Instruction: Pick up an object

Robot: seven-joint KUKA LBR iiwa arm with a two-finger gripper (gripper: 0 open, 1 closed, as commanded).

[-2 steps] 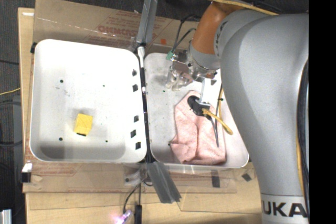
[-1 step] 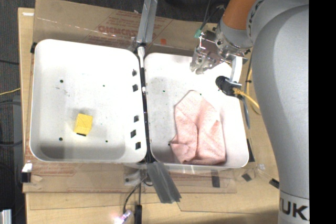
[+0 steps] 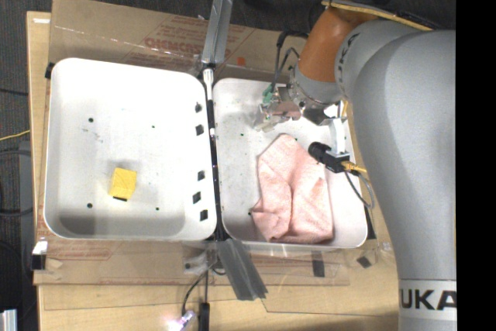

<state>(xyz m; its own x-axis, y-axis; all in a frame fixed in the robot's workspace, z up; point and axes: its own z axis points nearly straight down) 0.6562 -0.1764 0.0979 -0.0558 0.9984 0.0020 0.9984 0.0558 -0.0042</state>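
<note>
Cardboard covers the bench [image 3: 116, 27] under two white bins set side by side. Nothing is lifted yet, so the whole pick remains. Near the top of the right bin [image 3: 232, 167] the pincer [image 3: 277, 111] hangs close above the floor, just above a crumpled pink cloth [image 3: 294, 194]; whether it is wide or narrow I cannot tell. A yellow block [image 3: 123, 184] lies alone at lower left of the left bin [image 3: 70, 81], with open floor all round. The cloth crowds the right bin's lower rim.
</note>
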